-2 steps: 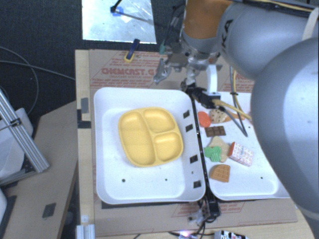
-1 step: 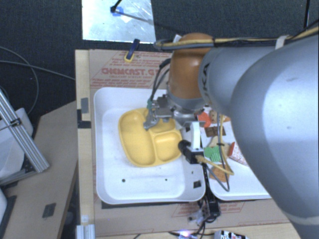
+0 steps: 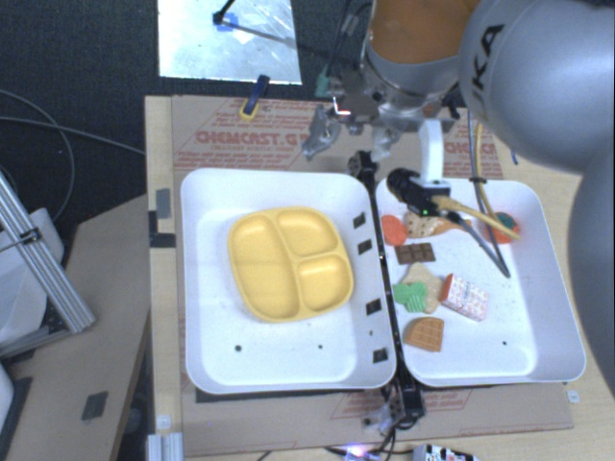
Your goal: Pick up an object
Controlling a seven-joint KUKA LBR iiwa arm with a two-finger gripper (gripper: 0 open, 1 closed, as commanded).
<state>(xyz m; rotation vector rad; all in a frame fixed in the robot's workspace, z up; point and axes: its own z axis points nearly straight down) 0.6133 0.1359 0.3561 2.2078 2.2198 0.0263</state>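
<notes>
My gripper hangs above the bins' back edge; I cannot tell its state. Small plastic toy foods lie in the smooth right bin; a glossy yellow divided tray fills the left bin, on cardboard.

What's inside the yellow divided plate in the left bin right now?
The yellow divided plate lies in the left bin with all three compartments showing bare yellow, no items in them. What's beneath the plate is covered. The toy foods sit in the right bin.
</notes>
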